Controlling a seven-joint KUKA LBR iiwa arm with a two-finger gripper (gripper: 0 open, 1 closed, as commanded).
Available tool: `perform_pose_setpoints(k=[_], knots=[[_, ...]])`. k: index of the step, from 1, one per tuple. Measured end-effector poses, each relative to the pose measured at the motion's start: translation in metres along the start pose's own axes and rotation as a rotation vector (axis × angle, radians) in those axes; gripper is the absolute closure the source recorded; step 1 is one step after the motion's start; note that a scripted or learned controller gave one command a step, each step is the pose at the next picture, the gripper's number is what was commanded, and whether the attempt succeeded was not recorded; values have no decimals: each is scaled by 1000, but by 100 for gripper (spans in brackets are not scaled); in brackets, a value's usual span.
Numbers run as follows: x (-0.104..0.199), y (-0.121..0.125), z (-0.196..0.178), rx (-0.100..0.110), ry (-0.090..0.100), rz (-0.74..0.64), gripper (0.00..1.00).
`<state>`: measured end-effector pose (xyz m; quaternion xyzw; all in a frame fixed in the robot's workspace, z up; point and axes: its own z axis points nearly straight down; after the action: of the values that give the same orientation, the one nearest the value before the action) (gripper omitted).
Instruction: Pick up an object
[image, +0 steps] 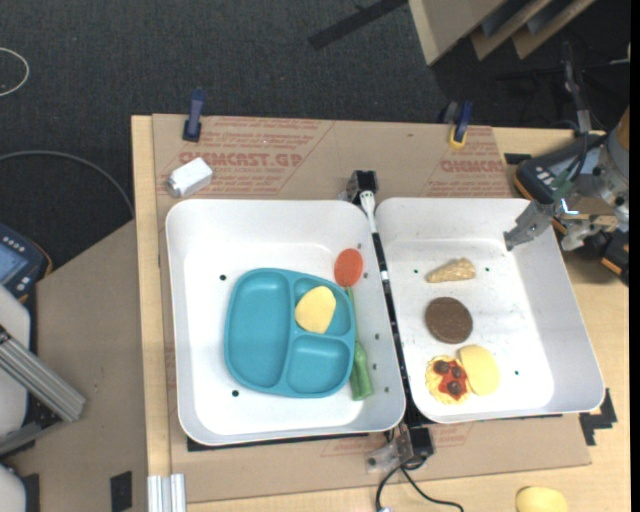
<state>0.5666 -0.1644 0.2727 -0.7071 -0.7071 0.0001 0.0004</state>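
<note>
My gripper (523, 231) hangs over the far right corner of the right bin (560, 300), with nothing seen in it. In that bin lie a tan pastry-like piece (451, 270), a round brown patty (448, 319), a yellow lump (481, 370) and a small pizza-like piece with red and dark bits (448, 381). The gripper is to the right of the tan piece and apart from it. The left bin (200, 260) holds a teal divided plate (265, 335) with a yellow piece (316, 310) on it, an orange-red piece (348, 267) and a green stick (359, 370) by the plate's right edge.
A black strip (380, 270) runs along the seam between the bins. A white block (190, 177) lies on the cardboard behind the left bin, and two clamps (194, 115) (460, 122) hold the board's far edge. A yellow object (540, 499) sits at the front right.
</note>
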Motion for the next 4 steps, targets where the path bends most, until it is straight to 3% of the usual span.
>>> perform_pose_setpoints(k=[1, 2, 3, 4], knots=[[68, -37, 141, 15, 6, -5, 0], [72, -34, 188, -2, -1, 0, 0], [70, -31, 173, -16, -5, 2, 100], [232, -88, 84, -7, 4, -12, 100]])
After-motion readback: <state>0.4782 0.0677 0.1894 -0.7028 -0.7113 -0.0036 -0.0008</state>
